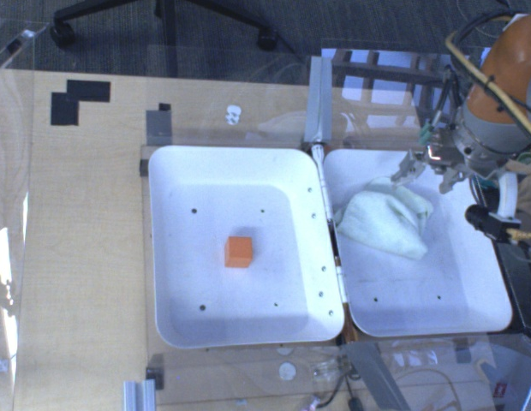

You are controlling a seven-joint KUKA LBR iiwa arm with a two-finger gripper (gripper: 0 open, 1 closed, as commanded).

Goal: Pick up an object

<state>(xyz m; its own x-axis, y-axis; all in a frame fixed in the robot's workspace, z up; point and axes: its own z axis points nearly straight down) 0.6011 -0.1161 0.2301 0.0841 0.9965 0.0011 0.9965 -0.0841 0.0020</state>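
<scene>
Pincer (pixel 428 171) spread open, empty, just above crumpled white cloth (pixel 387 221) in right bin (pixel 471 302).

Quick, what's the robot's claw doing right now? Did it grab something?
Gripper: open, holding nothing; it hangs over the far edge of the crumpled white cloth in the right bin.

I have one fixed camera, mounted above the counter (pixel 77 229) and looking down at a slant, far enough back to take in both white bins (pixel 180 315), with floor at the top edge.
</scene>
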